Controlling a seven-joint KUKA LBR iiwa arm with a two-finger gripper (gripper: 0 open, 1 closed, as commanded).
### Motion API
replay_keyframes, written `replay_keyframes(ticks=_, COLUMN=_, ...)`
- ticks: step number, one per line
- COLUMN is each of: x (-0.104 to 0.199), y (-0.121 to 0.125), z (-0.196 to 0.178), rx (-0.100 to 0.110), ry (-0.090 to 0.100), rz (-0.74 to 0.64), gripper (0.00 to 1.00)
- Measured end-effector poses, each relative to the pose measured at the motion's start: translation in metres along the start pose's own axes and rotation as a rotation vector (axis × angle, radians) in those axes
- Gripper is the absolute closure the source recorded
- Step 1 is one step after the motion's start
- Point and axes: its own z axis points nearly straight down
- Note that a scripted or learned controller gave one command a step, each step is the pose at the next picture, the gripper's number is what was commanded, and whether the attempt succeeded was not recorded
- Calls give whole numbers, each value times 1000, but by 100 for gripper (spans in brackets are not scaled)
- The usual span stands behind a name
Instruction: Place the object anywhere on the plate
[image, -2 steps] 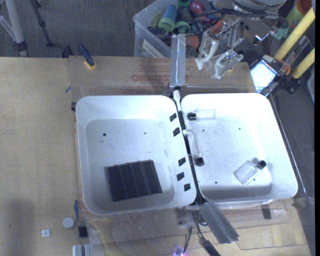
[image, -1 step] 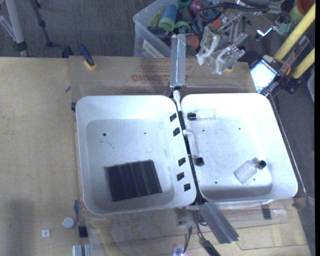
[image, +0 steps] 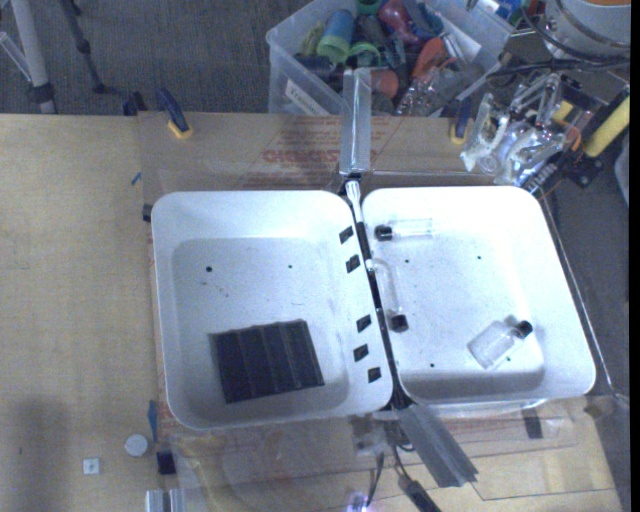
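The left bin (image: 165, 300) holds a dark ribbed plate (image: 266, 361) near its front edge. The right bin (image: 560, 300) holds a clear bottle (image: 497, 341) by its front right corner, lying tilted, black cap toward the right edge; two clear tubes (image: 405, 231) lie near the left wall

The wooden bench (image: 70, 300) carries two white bins side by side: the left bin (image: 165, 300) and the right bin (image: 560, 290). Near its front-left edge lies a small round disc (image: 135, 445).
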Motion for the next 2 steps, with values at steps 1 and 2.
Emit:
replay_keyframes(ticks=1, x=101, y=-113, z=0, rx=6, ry=-2, rz=-261, gripper=100)
replay_keyframes(ticks=2, x=122, y=-129, z=-1, rx=8, ry=-5, rz=778, gripper=100)
